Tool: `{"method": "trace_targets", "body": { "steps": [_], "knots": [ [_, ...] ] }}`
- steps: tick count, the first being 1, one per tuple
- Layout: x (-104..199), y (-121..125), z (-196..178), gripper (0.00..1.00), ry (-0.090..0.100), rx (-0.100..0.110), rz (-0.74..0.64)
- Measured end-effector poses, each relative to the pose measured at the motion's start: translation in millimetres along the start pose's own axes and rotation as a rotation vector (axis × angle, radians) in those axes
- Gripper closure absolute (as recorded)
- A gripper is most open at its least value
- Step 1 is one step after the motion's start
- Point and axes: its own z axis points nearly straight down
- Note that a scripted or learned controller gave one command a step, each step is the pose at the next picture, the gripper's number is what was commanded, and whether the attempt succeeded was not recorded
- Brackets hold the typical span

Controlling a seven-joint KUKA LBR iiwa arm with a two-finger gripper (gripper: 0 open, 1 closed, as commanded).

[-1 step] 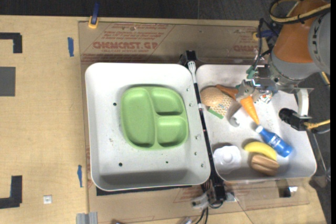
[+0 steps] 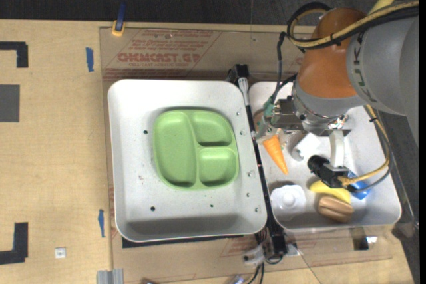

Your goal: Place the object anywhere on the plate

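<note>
While the arm (image 2: pixel 373 56) is leaning over the right bin (image 2: pixel 386 203) | gripper (image 2: pixel 293 118) is hanging just above the orange carrot (image 2: pixel 275 152) near the bin's left wall | can't tell its grip | carrot looks light, stiff, smooth; grab the thick end | green plate (image 2: pixel 174 149) is waiting in the left bin (image 2: pixel 126 163).

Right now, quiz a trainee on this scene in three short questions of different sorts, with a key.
1. True or false: the green plate lies in the left bin.
2. How many compartments does the plate have: A two, B three, C four?
3. Which bin holds the orange carrot, the white bottle and the yellow and brown toys?

Key: 1 true. 2 B. 3 The right bin, under the arm.
</note>
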Motion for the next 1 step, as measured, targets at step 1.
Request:
{"method": "trace_targets", "body": {
  "steps": [1],
  "knots": [
    [-4.1, -0.2, 0.3, 0.0, -0.004, 0.001, 0.006]
  ]
}}
